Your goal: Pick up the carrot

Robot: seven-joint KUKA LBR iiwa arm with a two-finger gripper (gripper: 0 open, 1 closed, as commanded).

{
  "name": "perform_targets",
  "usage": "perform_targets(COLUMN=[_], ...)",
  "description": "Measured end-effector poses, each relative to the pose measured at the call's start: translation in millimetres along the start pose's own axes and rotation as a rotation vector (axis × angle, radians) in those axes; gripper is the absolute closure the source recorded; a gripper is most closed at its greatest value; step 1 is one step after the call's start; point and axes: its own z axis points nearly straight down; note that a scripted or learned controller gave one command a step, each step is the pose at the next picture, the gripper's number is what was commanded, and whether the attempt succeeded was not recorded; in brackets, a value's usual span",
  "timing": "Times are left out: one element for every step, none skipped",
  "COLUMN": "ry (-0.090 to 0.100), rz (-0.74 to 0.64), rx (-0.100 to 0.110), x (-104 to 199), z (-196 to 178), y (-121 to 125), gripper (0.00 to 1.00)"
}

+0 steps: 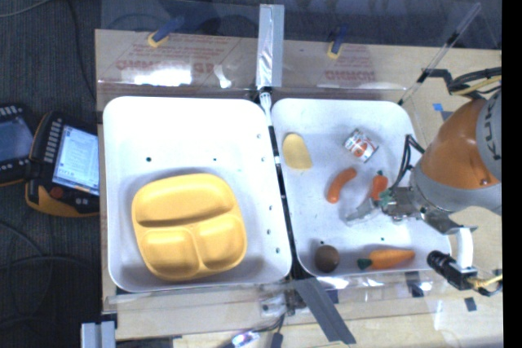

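You're in the approach: the two-finger metal gripper (pixel 364 210) hovers in the right white bin (pixel 400 114), grip state unclear, so go toward 5 o'clock to the green-topped orange carrot (pixel 388 258) by the front wall.

Arm (pixel 469 155) enters from the right, its orange band above the grey wrist. Wrist angled downward and leftward. Claw (pixel 367 212) sits low, pointing left; finger condition not discernible from this vantage.

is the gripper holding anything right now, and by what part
Nothing is held. The gripper is low in the right bin, apart from the carrot.
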Motion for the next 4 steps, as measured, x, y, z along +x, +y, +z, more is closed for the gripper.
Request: perform_targets(ry=[0.004, 0.005, 0.003, 0.012], rz=[-0.05, 0.117, 0.13, 0.028], rx=[0.013, 0.015, -0.014, 0.011], x=[-14.4, -7.8, -8.8, -27.1], z=[-73.5, -10.1, -1.0, -20.0], y=[86.1, 30.0, 5.7, 46.6], gripper=[0.0, 0.0, 0.0, 0.0])
